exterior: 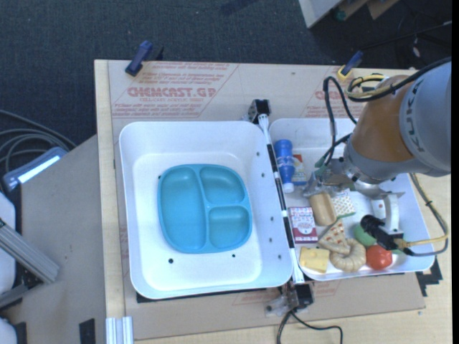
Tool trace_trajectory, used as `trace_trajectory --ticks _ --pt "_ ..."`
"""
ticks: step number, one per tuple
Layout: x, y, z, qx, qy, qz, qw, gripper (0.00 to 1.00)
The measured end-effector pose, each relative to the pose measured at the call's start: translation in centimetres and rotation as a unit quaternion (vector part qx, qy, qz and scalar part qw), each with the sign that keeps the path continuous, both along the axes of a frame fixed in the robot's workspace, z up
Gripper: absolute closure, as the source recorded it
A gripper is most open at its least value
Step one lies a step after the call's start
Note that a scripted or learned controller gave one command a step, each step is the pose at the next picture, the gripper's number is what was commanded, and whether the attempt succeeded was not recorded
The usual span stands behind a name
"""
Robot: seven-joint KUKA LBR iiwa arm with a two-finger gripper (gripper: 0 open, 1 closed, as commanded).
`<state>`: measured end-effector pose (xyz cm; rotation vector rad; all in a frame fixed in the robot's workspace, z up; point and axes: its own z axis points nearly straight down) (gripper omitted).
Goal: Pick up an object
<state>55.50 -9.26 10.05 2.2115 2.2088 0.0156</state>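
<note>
The arm reaches in from 3 o'clock and hangs its claw (pixel 320 186) low over the crowded right bin (pixel 310 130). Whether the claw is spread or pressed together cannot be told from above, since the wrist hides it, and nothing can be seen held in it. The nearest candidates are a tan bread roll (pixel 323 208) just beside the claw at 6 o'clock and a blue bottle (pixel 284 160) near it at 10 o'clock, lying along the bin's left wall. Further toward 6 o'clock sit a red card (pixel 303 225), a pizza slice (pixel 334 236), a cheese wedge (pixel 313 259), a pretzel (pixel 346 256) and a red tomato (pixel 379 258), packed close or touching. The left bin (pixel 136 192) holds a blue divided plate (pixel 204 208), well apart from the arm. The main risk seems to be the crowding. A descent between roll and bottle could close on air, or nudge the roll onto the card without gripping it. The bottle lies tight against the wall, so a grab there may strike the rim. The roll's rounded, smooth shape could also squirt out under a pinch that lands off-centre.
</note>
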Motion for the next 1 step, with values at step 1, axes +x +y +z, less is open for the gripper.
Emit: trace_trajectory --ticks 1 --pt "-0.96 4.02 8.43 0.0023 0.009 0.001 1.0 1.0"
